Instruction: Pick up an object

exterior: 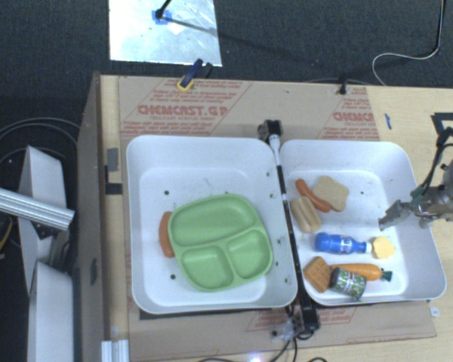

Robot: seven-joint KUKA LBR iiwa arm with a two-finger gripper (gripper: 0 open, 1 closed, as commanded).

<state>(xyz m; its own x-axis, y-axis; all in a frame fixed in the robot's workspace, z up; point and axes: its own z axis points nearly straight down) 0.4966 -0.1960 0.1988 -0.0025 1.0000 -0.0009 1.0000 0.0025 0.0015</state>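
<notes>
Yellow block (383, 247) in right bin (408, 164), near jaws (396, 214); jaws prob open, holding nothing, view blurry

The desk (234, 100) wears brown cardboard printed with red lettering, and two shallow white bins sit on it side by side, the left bin (147, 164) and the right bin (408, 164), touching along a black clip strip. Dark carpet (45, 36) surrounds the desk. A shiny foil sheet (166, 21) lies beyond it, and black cables (23, 138) coil at the left.
</notes>
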